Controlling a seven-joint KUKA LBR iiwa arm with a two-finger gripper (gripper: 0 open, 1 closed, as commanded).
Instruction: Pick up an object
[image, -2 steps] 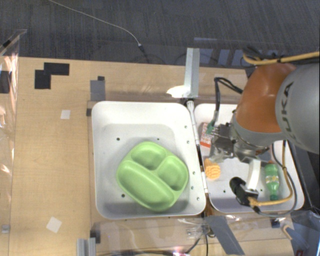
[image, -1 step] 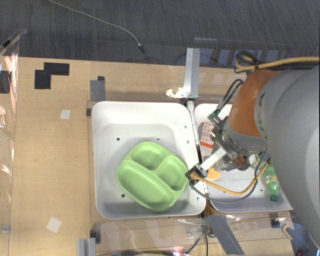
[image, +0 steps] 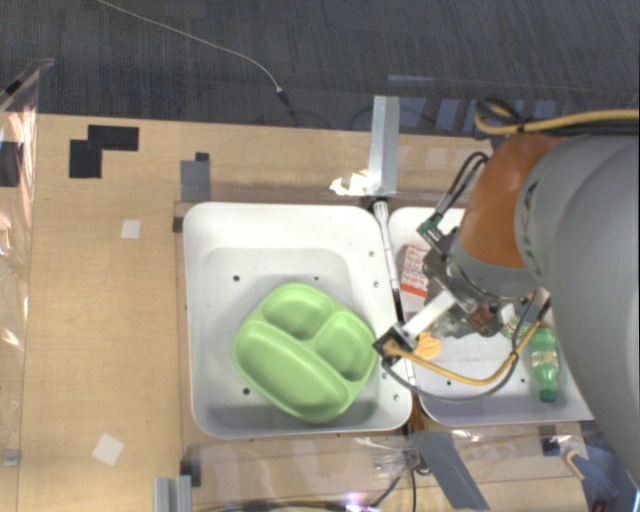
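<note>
The gripper (image: 475, 320) hangs low over the right bin (image: 470, 408); whether it is spread or closed I cannot tell, as the wrist hides it. 3 candidates lie there: a small orange piece (image: 428, 347) just beside it, a red and white packet (image: 413, 270) near the bin's left wall, and a green bottle (image: 543, 362) on the far side. Coming down unseen between them, it could nudge 1 aside or close on nothing

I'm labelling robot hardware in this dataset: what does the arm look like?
The arm is a bulky, rounded grey shell, with an orange band above the wrist. Thin black cables run beside the band, and a yellow cable loops below the wrist.
</note>
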